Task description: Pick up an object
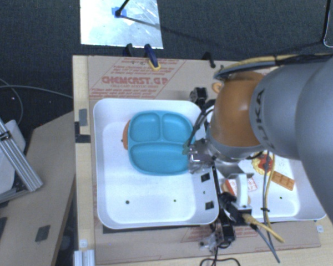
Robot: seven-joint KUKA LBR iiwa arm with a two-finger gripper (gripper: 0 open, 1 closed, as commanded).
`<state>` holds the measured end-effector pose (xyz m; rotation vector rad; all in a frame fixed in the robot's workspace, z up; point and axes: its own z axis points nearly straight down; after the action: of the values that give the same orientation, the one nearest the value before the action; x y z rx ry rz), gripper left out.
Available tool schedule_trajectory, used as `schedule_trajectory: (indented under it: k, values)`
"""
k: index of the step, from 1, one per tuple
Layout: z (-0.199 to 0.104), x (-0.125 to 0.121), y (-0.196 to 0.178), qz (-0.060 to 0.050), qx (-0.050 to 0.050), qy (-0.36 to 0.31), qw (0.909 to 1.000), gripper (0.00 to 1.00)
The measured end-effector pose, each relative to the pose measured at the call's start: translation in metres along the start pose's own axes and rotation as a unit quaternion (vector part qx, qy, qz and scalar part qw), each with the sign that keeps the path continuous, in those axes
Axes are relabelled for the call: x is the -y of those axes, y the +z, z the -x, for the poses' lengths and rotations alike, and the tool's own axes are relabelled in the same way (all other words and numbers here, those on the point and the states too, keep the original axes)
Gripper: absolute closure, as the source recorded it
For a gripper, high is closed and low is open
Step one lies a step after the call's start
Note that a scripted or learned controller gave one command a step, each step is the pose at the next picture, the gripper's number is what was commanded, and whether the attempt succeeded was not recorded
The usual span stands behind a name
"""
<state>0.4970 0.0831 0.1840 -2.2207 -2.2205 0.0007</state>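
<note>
Arm [283, 110]: grey with orange band, reaching in from the right over the divide between the bins. Left bin [150, 212]: white, shallow. Plate [158, 143]: blue, three compartments, lying flat in the left bin's upper half, its right edge touching the pincer [195, 158]. Pincer: at the plate's right rim; whether spread or pressed together, cannot tell. Orange item [125, 134]: peeking from beneath the plate's left edge.

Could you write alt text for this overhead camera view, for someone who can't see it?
A grey and orange robot arm reaches over two white bins, its gripper at the edge of a blue divided plate lying in the left bin. Small packaged items lie in the right bin.
</note>
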Motion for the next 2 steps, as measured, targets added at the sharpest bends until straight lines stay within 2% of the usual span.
schedule_trajectory:
  k: [1,2]
  values:
    - [-0.015,0.009,-0.123,0.006,-0.001,-0.004,1.0,1.0]
    - [0.0,0.01,-0.242,0.008,-0.001,-0.002,1.0,1.0]
